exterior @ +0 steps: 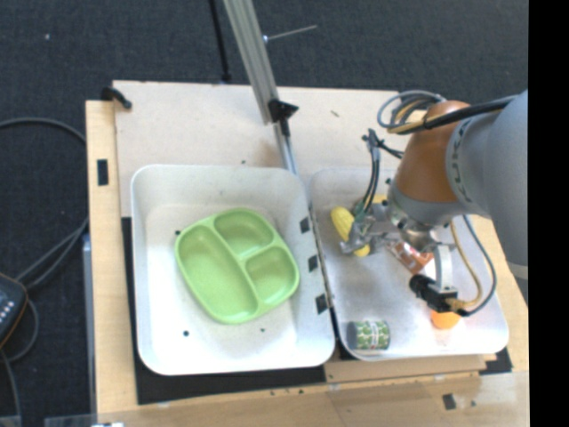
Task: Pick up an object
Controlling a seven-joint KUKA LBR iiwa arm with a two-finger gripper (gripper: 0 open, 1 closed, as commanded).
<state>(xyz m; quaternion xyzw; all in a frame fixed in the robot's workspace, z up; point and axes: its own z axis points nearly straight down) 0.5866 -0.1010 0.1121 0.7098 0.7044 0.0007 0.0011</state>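
You're seeing the claw (369, 237) sitting low in the right bin (484, 332) beside the yellow corn (343, 221), grip state I can't tell, so nothing's lifting yet and the pick is looking still undone.

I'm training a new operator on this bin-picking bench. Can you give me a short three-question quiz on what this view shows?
1. True or false: the green divided plate lies in the same bin as the yellow corn-like toy.
2. Which thing lies nearest the front edge of the right bin? A) the small green-patterned can B) the yellow toy C) the green plate
3. Fill in: the arm's claw is lowered over the ____ bin.

Key: 1 false, the plate is in the left bin, the toy in the right one. 2 A. 3 right.
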